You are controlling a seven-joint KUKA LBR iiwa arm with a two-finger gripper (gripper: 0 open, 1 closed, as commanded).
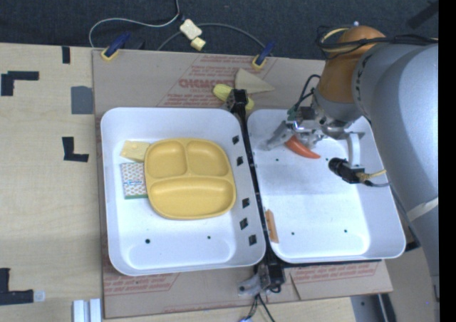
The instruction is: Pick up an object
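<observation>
My gripper (293, 135) is low in the right bin (335, 228), near its back left part, with the grey arm and its orange band rising behind it. A red-orange carrot-shaped object (305, 148) lies just under and in front of the gripper, touching or nearly touching it. Whether the gripper holds it is unclear from this angle. A thin orange stick (271, 226) lies along the right bin's left wall.
The left bin (178, 246) holds a yellow divided plate (189, 178), a pale yellow block (133, 149) and a small patterned box (132, 179) beside it. A black cable plug (343, 169) hangs off the arm over the right bin. Clips and a yellow item (223, 90) sit behind the bins.
</observation>
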